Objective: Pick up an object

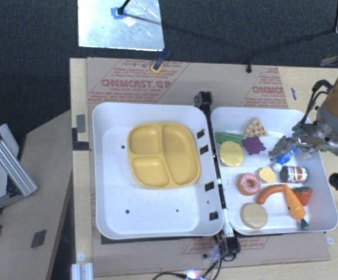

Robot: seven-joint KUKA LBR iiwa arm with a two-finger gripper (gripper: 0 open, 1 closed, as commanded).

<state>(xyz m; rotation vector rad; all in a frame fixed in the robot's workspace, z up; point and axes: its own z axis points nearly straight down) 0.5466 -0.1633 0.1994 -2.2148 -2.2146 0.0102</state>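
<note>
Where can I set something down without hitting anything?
Bare floor rings the yellow divided plate in the left bin, widest along its near edge. The right bin is crowded: donut, carrot, sausage, can, with the gripper over them.

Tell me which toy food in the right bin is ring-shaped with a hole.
The pink frosted toy doughnut, mid-bin in the right white bin. It alone has a centre hole; the tan round cookie and yellow round disc nearby are solid.
</note>
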